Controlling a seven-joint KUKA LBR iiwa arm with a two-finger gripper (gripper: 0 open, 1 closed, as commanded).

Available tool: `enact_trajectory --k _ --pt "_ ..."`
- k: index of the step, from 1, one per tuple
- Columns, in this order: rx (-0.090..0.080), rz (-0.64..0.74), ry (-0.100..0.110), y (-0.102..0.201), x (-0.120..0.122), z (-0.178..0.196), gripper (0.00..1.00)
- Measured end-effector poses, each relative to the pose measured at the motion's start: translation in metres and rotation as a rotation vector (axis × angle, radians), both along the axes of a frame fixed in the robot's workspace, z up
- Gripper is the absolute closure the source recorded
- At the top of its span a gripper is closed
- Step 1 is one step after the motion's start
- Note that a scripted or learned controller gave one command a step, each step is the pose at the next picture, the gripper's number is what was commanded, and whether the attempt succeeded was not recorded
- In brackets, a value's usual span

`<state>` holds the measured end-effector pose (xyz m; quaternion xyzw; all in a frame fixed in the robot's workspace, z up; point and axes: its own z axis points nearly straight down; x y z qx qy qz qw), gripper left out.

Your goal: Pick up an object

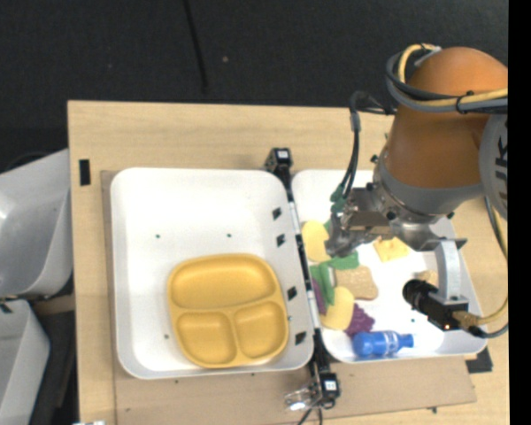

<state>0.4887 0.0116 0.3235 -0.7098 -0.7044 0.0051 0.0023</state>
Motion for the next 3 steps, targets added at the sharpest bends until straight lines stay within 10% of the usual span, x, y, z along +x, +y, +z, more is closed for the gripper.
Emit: enact_trajectory --k 1,2,3 --pt "0.002 0.012 -0.01 0.004 0.002 0.016 1.0" --pt "0.004 0.013 -0.003 0.062 0.0 -0.085 1.0" --pt "0.008 0.012 -0.031 0.065 0.014 0.119 1.0"
